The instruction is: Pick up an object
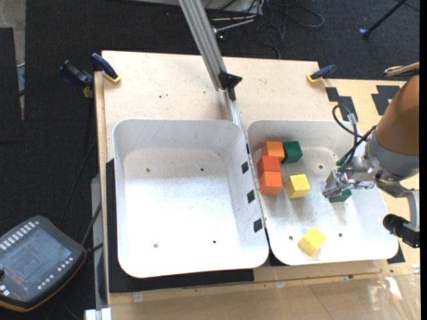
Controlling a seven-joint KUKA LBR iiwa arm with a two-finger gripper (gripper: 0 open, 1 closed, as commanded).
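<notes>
Gripper [337, 191] seen clamped on a green block [343, 194] near the right bin's [373, 245] right edge, orange blocks [270, 172], yellow blocks [297, 185] left inside.

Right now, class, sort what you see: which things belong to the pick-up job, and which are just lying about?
Belonging to the job:
pincer
green block
orange blocks
yellow block by the orange ones
yellow block near the front
right bin

Just lying about:
left bin
handheld control pad
blue clamps
metal pole
</notes>
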